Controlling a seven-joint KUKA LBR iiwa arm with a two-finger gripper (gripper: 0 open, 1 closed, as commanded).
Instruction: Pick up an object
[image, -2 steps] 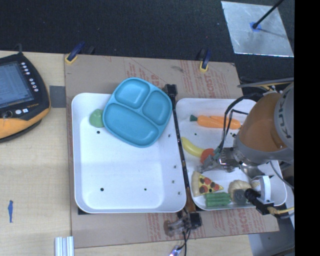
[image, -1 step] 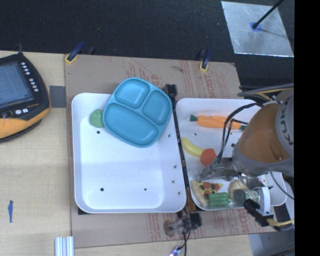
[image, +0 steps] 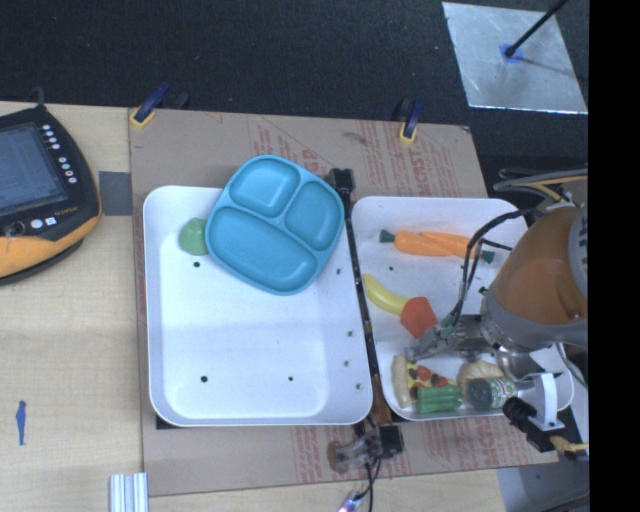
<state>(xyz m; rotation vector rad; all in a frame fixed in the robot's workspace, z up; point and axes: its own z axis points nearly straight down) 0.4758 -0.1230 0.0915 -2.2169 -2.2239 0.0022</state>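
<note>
Gripper (image: 432, 347) lowered into the right bin (image: 372, 215), beside the red piece (image: 418, 316); whether its claw is spread cannot be told. Food toys cluster around it.

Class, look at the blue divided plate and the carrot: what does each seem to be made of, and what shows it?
Blue divided plate: probably moulded plastic, semi-matte; uniform colour, smooth rounded compartments. Carrot: likely a plastic toy; even orange, smooth surface with a soft sheen, though too small to be certain.
</note>
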